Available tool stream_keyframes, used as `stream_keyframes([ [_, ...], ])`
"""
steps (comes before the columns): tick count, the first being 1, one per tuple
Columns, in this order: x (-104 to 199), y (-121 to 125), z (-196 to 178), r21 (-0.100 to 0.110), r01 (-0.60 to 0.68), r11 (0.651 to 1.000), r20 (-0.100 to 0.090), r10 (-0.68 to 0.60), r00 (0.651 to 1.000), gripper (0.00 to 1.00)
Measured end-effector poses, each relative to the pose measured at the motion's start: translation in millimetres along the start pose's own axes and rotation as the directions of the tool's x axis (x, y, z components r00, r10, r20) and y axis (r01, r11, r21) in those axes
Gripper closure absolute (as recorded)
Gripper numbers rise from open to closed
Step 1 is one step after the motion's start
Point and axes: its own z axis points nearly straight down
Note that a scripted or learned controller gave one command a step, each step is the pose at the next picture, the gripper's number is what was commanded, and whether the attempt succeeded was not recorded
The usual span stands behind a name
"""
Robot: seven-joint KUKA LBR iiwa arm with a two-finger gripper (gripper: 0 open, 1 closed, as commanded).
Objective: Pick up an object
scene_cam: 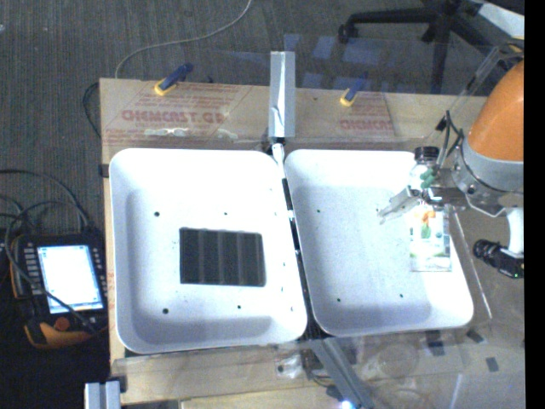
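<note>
Arm's orange band [502,118] nearest the lens, above the gripper [407,201]; finger spacing cannot be told. Just right of and below the fingers, a clear packet [430,241] with green and orange print lies flat in the right bin [358,296]. Far left, a dark ridged panel [221,256] in the left bin [145,313]; plywood bench [187,118], grey carpet beyond.

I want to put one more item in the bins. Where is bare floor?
Right bin: bare from the divider to the gripper; crowded at its right wall, around the clear packet. Left bin: bare around the dark ribbed block.
</note>
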Motion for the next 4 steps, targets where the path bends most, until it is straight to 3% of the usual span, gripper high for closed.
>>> stream_keyframes([
  [1,-48,43,54,0.000,0.185,0.983,0.003,-0.185,0.983,0.00],
  [2,-47,54,-31,-0.002,0.119,0.993,0.003,-0.119,0.993,0.00],
  [3,-48,26,-118,-0.002,-0.109,0.994,0.003,0.109,0.994,0.00],
  [4,-5,-8,64,0.001,-0.066,0.998,-0.001,0.066,0.998,0.00],
])
